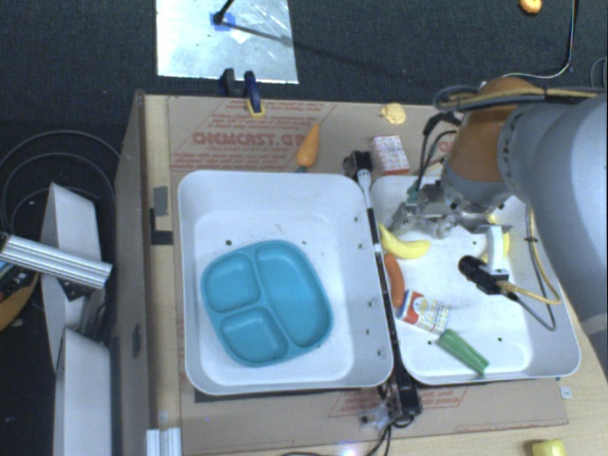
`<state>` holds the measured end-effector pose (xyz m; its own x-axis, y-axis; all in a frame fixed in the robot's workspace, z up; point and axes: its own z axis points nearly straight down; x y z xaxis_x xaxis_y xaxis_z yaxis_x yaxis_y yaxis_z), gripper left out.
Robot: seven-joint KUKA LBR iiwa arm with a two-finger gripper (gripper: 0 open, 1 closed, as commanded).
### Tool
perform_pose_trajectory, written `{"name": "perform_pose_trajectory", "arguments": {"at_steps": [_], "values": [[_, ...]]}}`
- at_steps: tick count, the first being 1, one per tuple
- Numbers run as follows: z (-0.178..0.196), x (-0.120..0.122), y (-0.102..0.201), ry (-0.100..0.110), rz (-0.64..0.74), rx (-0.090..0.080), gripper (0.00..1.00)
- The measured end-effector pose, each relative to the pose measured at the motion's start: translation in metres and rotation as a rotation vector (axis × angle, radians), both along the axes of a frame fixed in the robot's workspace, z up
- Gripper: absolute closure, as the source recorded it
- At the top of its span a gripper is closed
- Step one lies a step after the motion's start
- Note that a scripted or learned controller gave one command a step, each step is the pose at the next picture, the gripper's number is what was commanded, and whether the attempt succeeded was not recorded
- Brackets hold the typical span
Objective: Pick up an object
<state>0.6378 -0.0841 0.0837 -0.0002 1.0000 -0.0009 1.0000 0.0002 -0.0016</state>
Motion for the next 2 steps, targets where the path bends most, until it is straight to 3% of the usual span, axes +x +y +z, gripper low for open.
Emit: {"name": "perform_pose_trajectory", "arguments": {"at_steps": [1,2], "values": [[0.000,-0.040,-0.017,0.000,-0.001,0.000,0.00],[0.012,-0.037,-0.015,-0.005,0.002,0.000,1.00]]}}
